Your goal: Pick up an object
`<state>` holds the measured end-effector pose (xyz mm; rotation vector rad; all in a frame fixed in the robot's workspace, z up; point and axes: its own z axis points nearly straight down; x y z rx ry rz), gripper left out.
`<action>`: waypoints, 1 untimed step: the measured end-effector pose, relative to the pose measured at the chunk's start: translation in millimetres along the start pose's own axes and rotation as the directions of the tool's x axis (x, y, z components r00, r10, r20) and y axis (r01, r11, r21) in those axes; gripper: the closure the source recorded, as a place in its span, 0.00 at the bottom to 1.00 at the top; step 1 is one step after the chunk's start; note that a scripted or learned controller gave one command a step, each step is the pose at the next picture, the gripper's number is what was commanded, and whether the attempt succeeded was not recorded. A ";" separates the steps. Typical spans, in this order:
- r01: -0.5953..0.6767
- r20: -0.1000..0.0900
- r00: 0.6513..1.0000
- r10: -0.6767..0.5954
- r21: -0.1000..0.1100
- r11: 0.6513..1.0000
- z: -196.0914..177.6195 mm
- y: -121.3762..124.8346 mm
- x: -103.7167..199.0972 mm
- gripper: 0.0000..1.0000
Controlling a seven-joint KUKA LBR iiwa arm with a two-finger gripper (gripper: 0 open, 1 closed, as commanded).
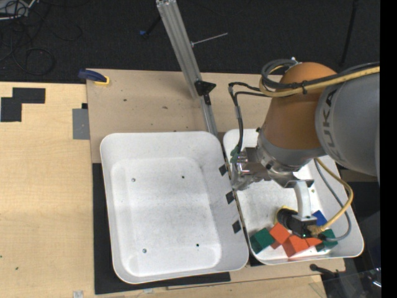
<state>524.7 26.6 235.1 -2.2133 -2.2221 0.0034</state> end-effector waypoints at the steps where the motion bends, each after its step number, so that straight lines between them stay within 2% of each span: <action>1: 0.000 0.001 1.000 0.000 0.001 1.000 10.1 3.3 48.6 1.00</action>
